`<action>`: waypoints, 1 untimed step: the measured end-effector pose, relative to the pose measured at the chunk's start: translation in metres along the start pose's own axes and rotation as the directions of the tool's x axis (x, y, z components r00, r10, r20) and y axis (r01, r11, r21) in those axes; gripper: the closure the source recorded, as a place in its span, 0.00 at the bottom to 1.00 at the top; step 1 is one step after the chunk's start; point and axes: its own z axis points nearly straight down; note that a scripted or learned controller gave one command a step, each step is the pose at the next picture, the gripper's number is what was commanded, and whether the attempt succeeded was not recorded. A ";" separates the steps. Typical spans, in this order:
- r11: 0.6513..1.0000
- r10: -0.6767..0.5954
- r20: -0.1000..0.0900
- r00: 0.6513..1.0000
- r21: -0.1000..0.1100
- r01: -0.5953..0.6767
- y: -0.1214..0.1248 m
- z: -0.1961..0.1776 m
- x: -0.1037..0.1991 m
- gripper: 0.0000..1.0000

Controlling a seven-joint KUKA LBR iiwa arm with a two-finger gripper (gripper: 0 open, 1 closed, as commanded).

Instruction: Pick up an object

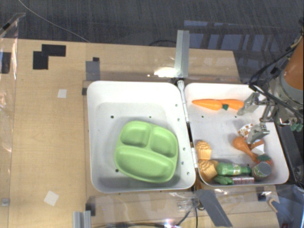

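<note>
Open-fingered and holding nothing, the gripper (253,119) hangs over the right bin (216,132), seemingly lining up on the orange toy (245,147) below. A toy carrot (216,104) lies near the far wall. A green divided plate (146,151) fills the left bin (102,127) on the wooden bench (42,141).

You look down on a pale wooden bench (42,141) under a clear, glossy cover that catches a bright glare spot (165,72). Black tape marks (47,55) sit near its far left corner. Beyond it lies dark grey ribbed flooring (118,8) crossed by a thin cable (47,20).
</note>
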 end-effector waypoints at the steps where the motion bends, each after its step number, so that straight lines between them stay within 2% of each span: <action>1: 0.997 -0.075 -0.013 0.997 -0.005 0.075 -0.057 0.164 -0.012 0.00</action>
